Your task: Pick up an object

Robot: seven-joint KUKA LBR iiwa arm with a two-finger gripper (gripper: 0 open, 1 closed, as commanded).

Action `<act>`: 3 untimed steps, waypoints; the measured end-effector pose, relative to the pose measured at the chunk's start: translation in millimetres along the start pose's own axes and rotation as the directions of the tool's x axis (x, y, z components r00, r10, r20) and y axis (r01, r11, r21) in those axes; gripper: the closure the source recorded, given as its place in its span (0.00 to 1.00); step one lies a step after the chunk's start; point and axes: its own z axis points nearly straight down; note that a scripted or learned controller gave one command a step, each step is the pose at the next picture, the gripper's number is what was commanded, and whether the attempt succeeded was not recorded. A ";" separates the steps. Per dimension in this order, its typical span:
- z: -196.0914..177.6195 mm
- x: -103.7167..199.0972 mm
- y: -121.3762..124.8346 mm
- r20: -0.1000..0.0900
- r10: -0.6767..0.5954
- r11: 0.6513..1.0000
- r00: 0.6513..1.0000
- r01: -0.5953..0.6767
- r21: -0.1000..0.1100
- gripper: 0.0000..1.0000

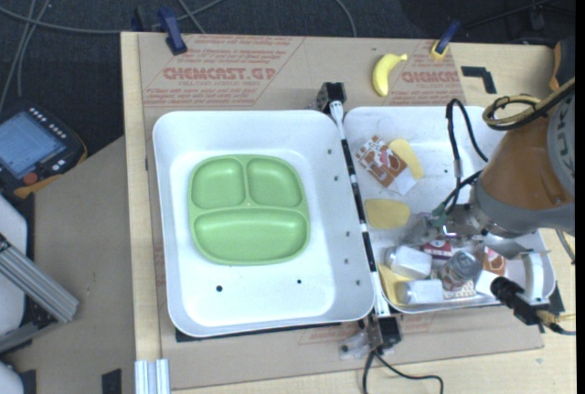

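Over the right bin, low in its near half: gripper at the end of the grey, orange-banded arm, down among a heap of small objects. Grip state impossible to tell, the tip lost in the clutter.

Closest to the gripper, just left of it and below: a pale, boxy white piece, soft-edged, long side running roughly across the bin. Touching or nearly touching the tip: a small red-and-white wrapper and a dull round metallic lid or can end. Probably the likeliest targets, being right under the wrist.

Farther from the gripper, toward the bin's far wall: a flat yellow disc, a crinkled red-and-white packet, and a yellow wedge beside it. Beyond the bin, on the cardboard bench top: a toy banana, smooth and curved.

Left of the right bin: a second white bin holding a glossy green divided plate.
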 end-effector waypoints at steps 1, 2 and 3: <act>-0.1 1.9 -0.8 -0.001 0.001 1.000 1.000 -0.001 0.001 0.00; -9.6 2.1 -0.6 0.000 0.001 1.000 1.000 -0.001 0.000 1.00; -100.3 94.9 -0.1 -0.002 -0.002 1.000 1.000 0.002 0.001 1.00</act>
